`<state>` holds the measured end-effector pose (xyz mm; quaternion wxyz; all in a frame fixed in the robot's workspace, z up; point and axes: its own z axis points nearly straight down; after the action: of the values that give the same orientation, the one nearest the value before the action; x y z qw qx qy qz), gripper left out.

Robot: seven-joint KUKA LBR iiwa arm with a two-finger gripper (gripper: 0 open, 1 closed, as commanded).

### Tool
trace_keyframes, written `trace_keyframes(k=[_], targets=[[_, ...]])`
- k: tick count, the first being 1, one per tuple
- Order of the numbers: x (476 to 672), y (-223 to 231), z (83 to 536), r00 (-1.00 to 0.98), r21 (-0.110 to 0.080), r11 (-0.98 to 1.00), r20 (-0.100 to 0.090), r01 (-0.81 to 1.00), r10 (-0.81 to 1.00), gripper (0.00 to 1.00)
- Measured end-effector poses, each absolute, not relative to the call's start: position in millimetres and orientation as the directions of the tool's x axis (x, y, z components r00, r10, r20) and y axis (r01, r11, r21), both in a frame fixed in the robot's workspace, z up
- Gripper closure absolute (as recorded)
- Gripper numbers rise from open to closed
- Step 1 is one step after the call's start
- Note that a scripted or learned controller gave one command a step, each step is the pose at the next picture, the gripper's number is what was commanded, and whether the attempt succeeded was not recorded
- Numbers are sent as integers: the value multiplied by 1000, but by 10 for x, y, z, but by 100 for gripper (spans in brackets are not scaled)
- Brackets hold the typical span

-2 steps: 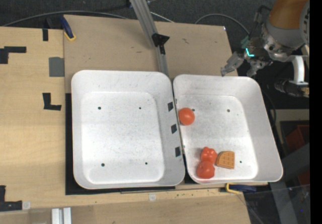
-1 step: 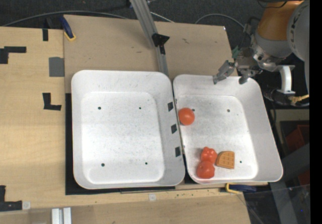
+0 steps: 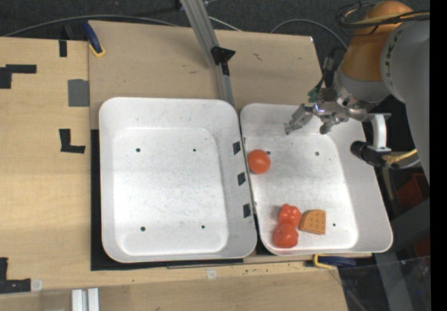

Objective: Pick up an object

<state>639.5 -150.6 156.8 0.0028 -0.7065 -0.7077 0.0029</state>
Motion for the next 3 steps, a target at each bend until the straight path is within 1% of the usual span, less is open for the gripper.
trace_keyframes(k=[1, 2, 3], targets=[[6460, -1559, 1036, -1, -6, 1, -1, 1000, 1000, 0], [6474, -1552, 1175, -3, -2, 3, -1, 1000, 1000, 100], [6517, -1453, 1662, -2, 4, 2, 0, 1000, 1000, 100]])
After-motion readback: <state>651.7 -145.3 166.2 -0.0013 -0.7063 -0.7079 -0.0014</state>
